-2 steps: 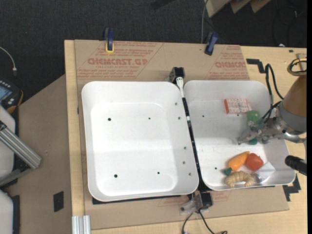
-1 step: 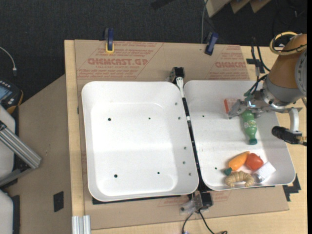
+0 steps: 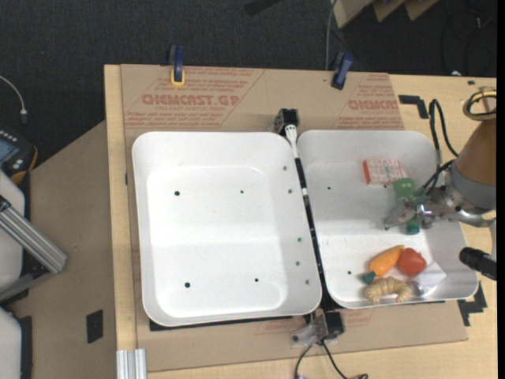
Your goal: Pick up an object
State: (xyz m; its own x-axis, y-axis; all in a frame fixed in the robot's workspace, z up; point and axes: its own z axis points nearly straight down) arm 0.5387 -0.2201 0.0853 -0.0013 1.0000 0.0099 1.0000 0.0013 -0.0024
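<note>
The counter (image 3: 237,93), topped with a brown cardboard sheet printed in red lettering, carries two shallow white bins side by side. The left bin (image 3: 158,212) shows a bare white floor dotted with small dark holes. The right bin (image 3: 347,212) holds all the loose things, gathered along its right half. The grey arm (image 3: 477,168), with its orange band, reaches in from the right edge and ends low over the right bin's middle-right part. Its gripper (image 3: 404,216) points left, just above the bin floor; the fingers are small and blurred here, so whether they are spread or closed, and whether they hold anything, cannot be told. A green object (image 3: 404,186) lies just above the gripper, and a smaller teal piece (image 3: 412,228) sits just below it, perhaps touching the fingers. A white packet with red print (image 3: 383,170) lies further toward the bin's back. Near the front right corner sit an orange carrot-like toy (image 3: 386,260), a red rounded object (image 3: 411,261) touching it, and a pale beige lumpy piece (image 3: 388,290) beneath them.
</note>
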